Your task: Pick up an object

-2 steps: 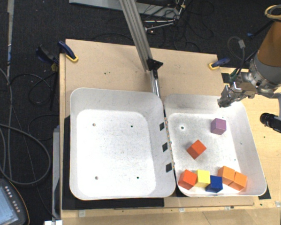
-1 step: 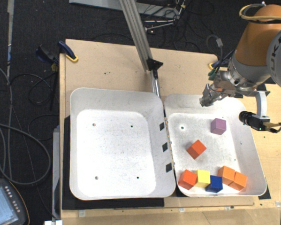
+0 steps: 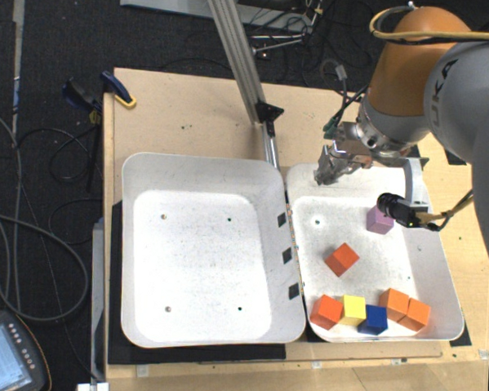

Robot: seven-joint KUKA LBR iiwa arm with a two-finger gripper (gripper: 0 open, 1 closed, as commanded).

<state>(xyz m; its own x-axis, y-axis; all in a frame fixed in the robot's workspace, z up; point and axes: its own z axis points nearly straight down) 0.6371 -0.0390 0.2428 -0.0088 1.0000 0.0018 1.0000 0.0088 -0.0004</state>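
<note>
tool (image 3: 331, 172) above right white bin's (image 3: 437, 266) far rim, on plywood bench (image 3: 191, 114)

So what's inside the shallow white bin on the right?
Inside the shallow white bin: a purple block, four orange blocks, one yellow block, one blue block. The gripper covers its far rim.
</note>
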